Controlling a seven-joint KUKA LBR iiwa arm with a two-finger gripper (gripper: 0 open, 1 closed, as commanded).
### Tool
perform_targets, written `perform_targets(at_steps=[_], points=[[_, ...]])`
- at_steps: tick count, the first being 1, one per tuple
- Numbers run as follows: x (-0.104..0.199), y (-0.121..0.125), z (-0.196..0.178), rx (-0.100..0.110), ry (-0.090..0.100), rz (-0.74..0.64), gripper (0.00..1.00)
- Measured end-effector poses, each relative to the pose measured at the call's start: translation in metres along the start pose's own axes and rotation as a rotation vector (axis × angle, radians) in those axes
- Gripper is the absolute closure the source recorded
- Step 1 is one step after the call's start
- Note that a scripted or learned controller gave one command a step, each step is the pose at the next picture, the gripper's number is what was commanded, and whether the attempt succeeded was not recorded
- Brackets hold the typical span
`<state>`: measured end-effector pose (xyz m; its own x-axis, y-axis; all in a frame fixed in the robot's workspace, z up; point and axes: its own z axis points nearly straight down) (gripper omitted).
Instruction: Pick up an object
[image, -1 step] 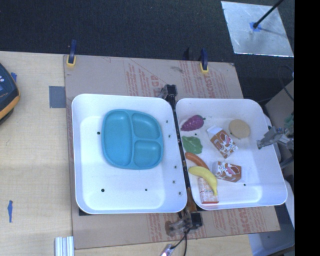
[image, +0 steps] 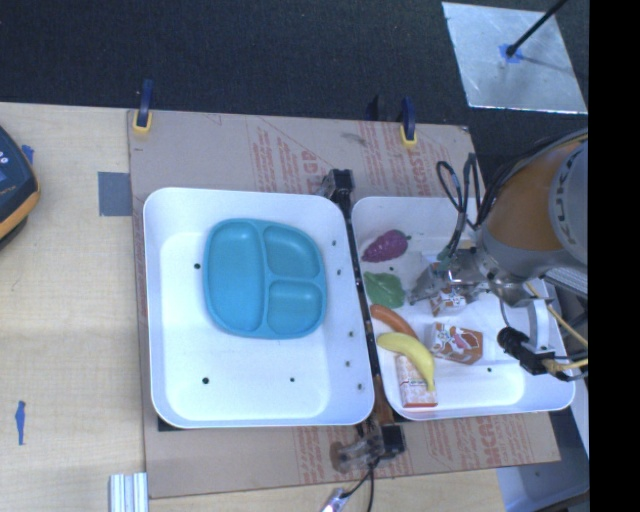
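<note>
Arm reaches in over the right bin (image: 540, 400) from its right edge, wrist bent downward. Gripper (image: 448, 285) sits low near the bin's centre, above a small packet (image: 457, 342); finger state cannot be determined. Banana (image: 412, 355), carrot (image: 392, 319), green piece (image: 384, 289) and purple eggplant (image: 386, 245) line the bin's left edge. Left bin (image: 180, 390) carries a blue divided plate (image: 264, 277).

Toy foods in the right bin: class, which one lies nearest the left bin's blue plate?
The orange carrot. It lies by the dividing wall, closer to the blue plate than the banana, green piece or purple piece.
</note>
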<state>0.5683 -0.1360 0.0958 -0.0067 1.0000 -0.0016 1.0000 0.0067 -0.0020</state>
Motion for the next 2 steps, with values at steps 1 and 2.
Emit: perform_targets(at_steps=[1, 2], points=[[-0.001, 0.0, -0.01, 0.002, -0.001, -0.001, 1.0], [0.044, 0.033, 0.002, -0.003, 0.0, 0.0, 1.0]])
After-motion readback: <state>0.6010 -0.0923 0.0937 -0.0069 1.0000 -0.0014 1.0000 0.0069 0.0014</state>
